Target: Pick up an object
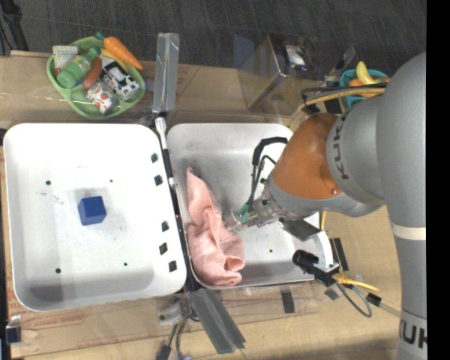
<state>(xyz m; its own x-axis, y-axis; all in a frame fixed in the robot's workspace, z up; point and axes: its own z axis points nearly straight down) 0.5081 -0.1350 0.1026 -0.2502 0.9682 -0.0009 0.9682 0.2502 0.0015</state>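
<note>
Cloth (211,235) beside end effector (240,217); blue cube (92,210) in left bin (30,291).

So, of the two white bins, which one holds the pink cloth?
The right bin, the one the gripper reaches into. The pink cloth lies along its left wall. The left bin holds a blue cube instead.

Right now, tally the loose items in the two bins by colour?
Blue: 1, cube, left bin
Pink: 1, cloth, right bin
Total: 2
</note>
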